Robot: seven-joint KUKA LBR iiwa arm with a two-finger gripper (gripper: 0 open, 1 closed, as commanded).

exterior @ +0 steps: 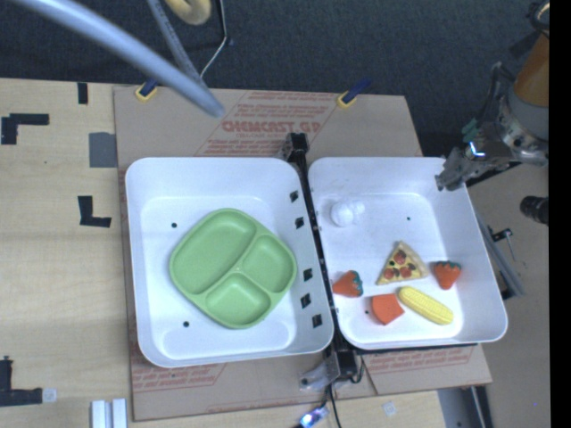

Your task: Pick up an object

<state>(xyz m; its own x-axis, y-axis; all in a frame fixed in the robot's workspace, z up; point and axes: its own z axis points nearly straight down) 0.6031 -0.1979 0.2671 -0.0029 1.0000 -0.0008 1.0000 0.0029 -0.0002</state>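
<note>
The right bin (375, 178) holds several toy foods: a pizza slice (403, 264), a red strawberry (447, 275), a yellow corn-like piece (426, 306), an orange-red block (385, 309) and a red-and-green piece (348, 283). A small white object (346, 211) lies near that bin's far left. My gripper (453, 173) hangs over the right bin's far right corner, well above the toys and apart from all of them. Nothing shows in it.
The left bin (144, 239) carries a green divided plate (234, 267). Both bins rest on a cardboard sheet (268, 123). A grey pole (107, 34) slants across the top left. Clips line the seam between the bins.
</note>
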